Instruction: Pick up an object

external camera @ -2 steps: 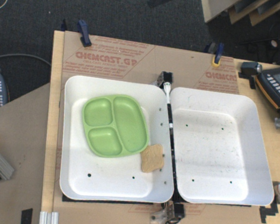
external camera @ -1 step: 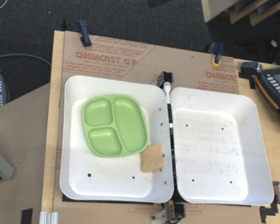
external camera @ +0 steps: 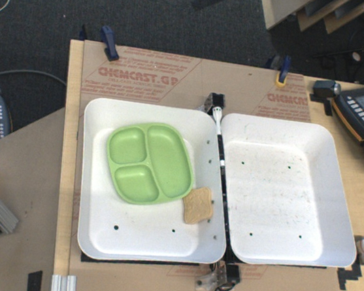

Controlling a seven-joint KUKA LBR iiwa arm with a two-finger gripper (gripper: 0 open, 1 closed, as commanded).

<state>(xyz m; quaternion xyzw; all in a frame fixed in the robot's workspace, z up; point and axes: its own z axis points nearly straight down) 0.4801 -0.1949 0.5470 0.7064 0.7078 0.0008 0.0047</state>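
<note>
Two white bins sit side by side on a brown board [external camera: 145, 71] with red lettering. The near bin [external camera: 282, 187], on the side the arm reaches in from, has only dark specks on its floor. The far bin [external camera: 92, 183], one bin further from that side, holds both objects. A green plate [external camera: 150, 164] with three compartments lies flat in the bin's upper middle. A small tan square [external camera: 197, 205] (possibly a sponge, too small to be sure) touches the plate's corner nearest the arm's side and lies close to the wall shared with the near bin. A black strip [external camera: 220, 172] runs along the seam between the bins. A blue clamp [external camera: 109, 42] grips the board's back edge. Whether the gripper is open, closed or holding anything cannot be told.
</note>
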